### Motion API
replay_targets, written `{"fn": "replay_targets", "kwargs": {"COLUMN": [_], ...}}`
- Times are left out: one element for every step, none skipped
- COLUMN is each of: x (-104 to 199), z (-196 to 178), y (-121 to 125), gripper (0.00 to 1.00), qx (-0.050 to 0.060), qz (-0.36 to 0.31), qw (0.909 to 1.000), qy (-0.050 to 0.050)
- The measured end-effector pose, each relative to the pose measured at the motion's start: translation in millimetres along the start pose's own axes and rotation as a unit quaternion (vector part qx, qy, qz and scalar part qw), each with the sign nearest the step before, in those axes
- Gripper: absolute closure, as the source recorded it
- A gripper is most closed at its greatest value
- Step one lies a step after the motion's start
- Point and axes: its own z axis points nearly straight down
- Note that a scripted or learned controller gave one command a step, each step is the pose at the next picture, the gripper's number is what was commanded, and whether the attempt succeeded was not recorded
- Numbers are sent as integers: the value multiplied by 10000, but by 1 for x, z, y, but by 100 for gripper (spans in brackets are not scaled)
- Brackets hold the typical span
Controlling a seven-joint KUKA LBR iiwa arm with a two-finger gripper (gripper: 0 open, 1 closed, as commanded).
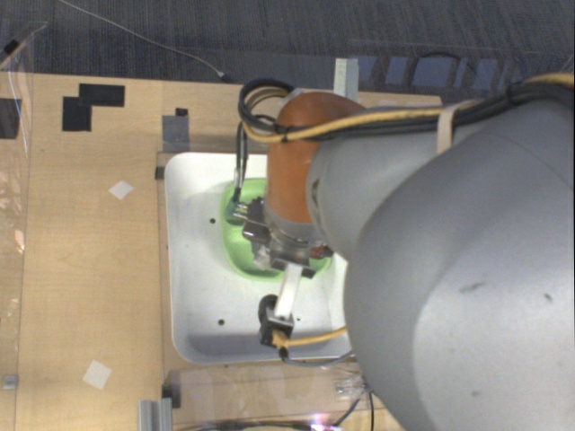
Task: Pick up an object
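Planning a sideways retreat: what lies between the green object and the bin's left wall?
Nothing. In the camera view, the stretch from the green object to the white bin's left wall is bare white floor.

No readable text, labels, brands or numbers anywhere.

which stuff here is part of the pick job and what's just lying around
On the job:
hand
green object next to the hand
white bin holding it

Just lying about:
black L-shaped patch
pale squares
grey bracket at the bin's corner
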Motion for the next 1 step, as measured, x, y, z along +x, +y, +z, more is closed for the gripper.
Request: {"fn": "replay_targets", "kwargs": {"x": [21], "z": [-3], "y": [-22], "gripper": [100], "qx": [1], "qz": [1347], "qw": [9909], "qy": [-2]}}
